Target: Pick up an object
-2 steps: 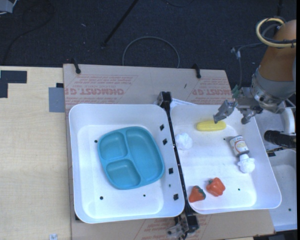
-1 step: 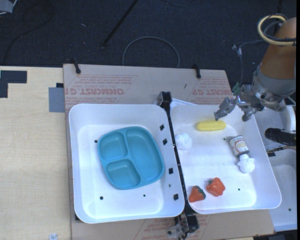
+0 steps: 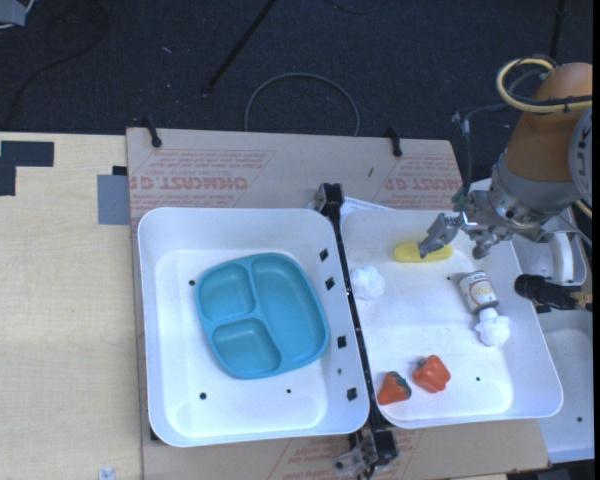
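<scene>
Pincer: the pincer [image 3: 442, 238] is hanging low over the far end of the right bin [image 3: 540, 393], its grey fingers angling down and toward the left; I cannot tell from here whether they are spread or closed.
Arm: the grey arm [image 3: 540, 183] with its orange band is reaching in from the right, sitting just behind and to the right of the pincer.
Yellow piece: a flat yellow object [image 3: 418, 253] is lying right at the pincer's tips, partly tucked under them; whether it is being touched is unclear.
Small bottle: a little bottle with a white cap [image 3: 481, 298] is lying on its side, nearer to me and slightly to the right of the pincer.
White wad: a crumpled white lump [image 3: 367, 283] is resting to the pincer's left, near the divide between the bins.
Red pieces: two red-orange toy peppers [image 3: 430, 373] are sitting side by side well below the pincer, at the near edge of the same bin.
Left bin: the left bin [image 3: 170, 248] is sitting well to the pincer's left, holding a blue divided plate [image 3: 260, 313] that is lying flat.
</scene>
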`<state>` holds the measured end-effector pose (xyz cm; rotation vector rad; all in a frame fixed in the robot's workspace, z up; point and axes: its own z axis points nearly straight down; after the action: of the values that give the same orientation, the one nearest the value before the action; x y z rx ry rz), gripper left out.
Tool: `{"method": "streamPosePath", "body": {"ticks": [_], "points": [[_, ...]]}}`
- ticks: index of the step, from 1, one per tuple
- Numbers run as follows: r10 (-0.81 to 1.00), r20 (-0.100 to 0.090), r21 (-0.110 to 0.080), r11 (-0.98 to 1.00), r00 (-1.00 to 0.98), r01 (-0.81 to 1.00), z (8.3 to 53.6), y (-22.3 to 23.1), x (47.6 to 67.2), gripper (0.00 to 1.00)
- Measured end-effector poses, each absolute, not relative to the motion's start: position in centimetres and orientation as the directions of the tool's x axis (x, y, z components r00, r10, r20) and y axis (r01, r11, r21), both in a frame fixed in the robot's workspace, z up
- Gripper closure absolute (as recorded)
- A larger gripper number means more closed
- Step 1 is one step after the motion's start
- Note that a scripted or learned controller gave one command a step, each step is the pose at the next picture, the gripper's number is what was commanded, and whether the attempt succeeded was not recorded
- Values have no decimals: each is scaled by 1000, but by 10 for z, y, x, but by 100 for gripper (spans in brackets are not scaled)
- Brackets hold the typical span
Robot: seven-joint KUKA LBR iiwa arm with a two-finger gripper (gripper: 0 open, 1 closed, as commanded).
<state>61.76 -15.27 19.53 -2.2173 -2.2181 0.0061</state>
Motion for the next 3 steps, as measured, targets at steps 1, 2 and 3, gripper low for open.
{"method": "streamPosePath", "body": {"ticks": [1, 2, 3], "points": [[1000, 1, -8, 0, 0, 1000, 133, -157, 614, 0], [1000, 1, -6, -1, 1, 1000, 85, -156, 614, 0], [1000, 1, -4, -3, 3, 1000, 98, -157, 614, 100]]}}
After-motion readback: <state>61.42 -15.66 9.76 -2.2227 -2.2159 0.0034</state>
